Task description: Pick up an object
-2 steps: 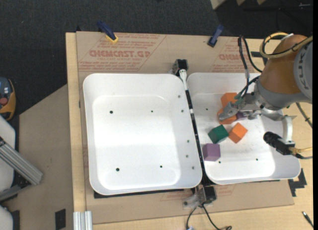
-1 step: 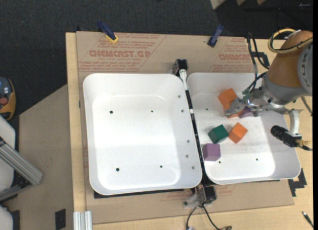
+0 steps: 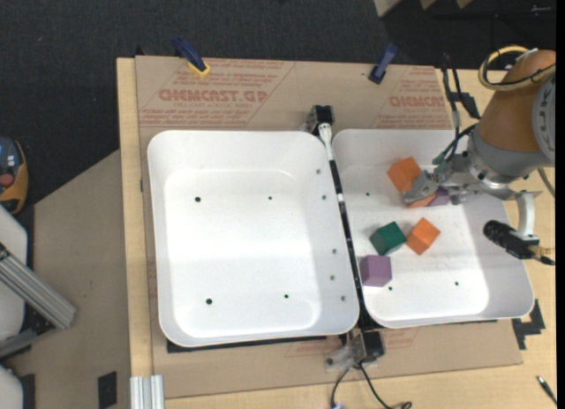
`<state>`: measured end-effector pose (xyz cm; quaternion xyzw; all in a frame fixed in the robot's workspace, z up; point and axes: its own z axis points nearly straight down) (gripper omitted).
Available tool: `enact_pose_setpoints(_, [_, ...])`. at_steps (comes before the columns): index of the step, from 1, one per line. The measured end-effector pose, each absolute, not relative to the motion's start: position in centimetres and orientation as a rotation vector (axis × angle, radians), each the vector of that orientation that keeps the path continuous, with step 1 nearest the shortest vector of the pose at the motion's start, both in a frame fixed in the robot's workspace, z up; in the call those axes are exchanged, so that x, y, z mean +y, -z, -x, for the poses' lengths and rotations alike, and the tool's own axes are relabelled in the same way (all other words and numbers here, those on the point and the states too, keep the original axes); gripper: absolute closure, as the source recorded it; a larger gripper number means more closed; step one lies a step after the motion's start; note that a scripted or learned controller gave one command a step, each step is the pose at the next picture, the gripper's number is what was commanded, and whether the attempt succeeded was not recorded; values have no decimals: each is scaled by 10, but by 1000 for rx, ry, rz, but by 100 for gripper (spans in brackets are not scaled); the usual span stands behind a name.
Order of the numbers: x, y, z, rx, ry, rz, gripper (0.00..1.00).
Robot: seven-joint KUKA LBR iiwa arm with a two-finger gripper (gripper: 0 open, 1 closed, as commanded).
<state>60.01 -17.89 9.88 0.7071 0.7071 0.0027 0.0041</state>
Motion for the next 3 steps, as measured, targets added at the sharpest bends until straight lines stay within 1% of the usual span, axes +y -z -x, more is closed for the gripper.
enact_pose_setpoints(1, [-132, -90, -532, 2210, -11, -2214, 100])
enact_pose_setpoints(2, [-60, -190, -522, 2228, -13, -2209, 100])
enact_pose_setpoints(3, [10, -214, -543, 2231, -6, -2211, 100])
